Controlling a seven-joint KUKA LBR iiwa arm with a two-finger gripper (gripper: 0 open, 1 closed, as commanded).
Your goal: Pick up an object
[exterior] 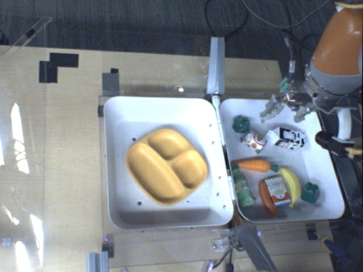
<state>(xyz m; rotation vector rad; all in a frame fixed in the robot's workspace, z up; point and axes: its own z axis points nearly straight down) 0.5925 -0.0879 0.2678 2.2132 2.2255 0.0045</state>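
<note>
I am hovering my end effector (286,107), fingers splayed wide and holding nothing, over the far edge of the right bin (334,208), and the small black-and-white toy car (290,139) is lying just below it toward the camera, its long axis running roughly left to right.

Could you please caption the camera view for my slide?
Gripper open above the right bin of toys; yellow divided dish in the left bin.
</note>
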